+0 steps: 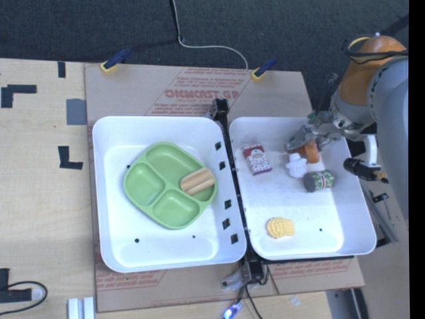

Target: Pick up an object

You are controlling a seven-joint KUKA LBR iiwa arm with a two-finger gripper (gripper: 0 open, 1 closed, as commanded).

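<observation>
My gripper [304, 140] hangs low over the back right part of the right bin [353, 243], reaching in from the right. Just below it lie a small orange piece [311, 154] and a white lump [296, 166], close together. The gripper's tip is right at the orange piece; whether they touch is unclear. A grey-green can [319, 180] lies on its side in front of them. A red box [256, 159] sits near the bin's left wall, and a yellow corn cob [280, 227] lies toward the front.
The left bin [111, 244] holds a green divided plate [156, 191] with a tan bun [198, 180] on its right side. Black clips line the wall between the bins. Cardboard lies under both bins, and a white cable runs behind.
</observation>
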